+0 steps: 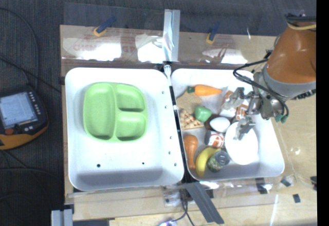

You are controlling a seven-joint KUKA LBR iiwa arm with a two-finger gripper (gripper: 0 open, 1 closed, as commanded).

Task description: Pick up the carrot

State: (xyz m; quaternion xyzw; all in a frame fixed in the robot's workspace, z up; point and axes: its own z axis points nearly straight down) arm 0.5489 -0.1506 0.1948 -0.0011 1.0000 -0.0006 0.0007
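We logged the gripper [241, 112] over the middle of the right bin [267, 168], above a crowd of toy food; whether it was released or clenched we could not tell, and nothing showed in its grasp. The carrot [205, 90] lay near the bin's far wall, well left of the gripper, lying flat, orange body tapering rightward, green top at its left end.

Risks we judged: a descent from this spot would meet the white plate [242, 148] or the egg [220, 125] (not the carrot). The orange sausage-like piece [190, 148] near the banana [203, 161] could be mistaken for it. The near wall leaves little room, so the carrot could roll or slip.
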